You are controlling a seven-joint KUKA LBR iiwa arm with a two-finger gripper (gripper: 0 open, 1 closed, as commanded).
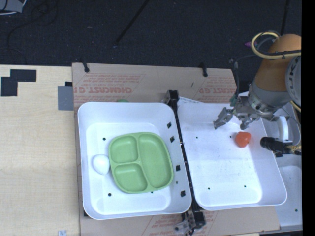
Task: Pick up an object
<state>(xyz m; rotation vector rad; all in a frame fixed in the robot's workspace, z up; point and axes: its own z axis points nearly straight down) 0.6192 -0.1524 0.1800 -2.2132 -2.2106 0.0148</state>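
Over on the right side of the camera view, the gripper hangs above the right bin, jaws spread open with nothing between them. Just beside it, toward the bin's right wall, sits a small orange-red object, resting on the bin floor and not touched by the fingers. Meanwhile the left bin holds a green divided plate with a white egg right up against its left edge.
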